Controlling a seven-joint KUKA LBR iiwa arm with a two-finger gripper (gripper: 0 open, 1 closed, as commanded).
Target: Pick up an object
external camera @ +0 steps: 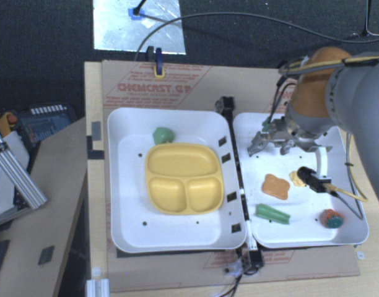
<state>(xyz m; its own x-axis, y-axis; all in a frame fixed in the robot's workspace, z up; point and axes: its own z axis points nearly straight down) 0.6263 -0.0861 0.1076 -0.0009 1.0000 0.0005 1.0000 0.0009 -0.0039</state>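
Surface (pixel 96 166) carrying two white bins. Left bin (pixel 124 228) holds a yellow tray (pixel 180 177). Right bin (pixel 350 228) holds pick candidates: orange piece (pixel 275 186), green piece (pixel 272 213). End effector (pixel 271 140) hovers nearby, apparently positioning; finger state cannot be told.

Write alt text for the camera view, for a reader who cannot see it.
A grey robot arm reaches from the right over the right white bin, which holds an orange piece, a green piece and a small red-and-teal object. The left white bin holds a yellow divided tray and a green object.
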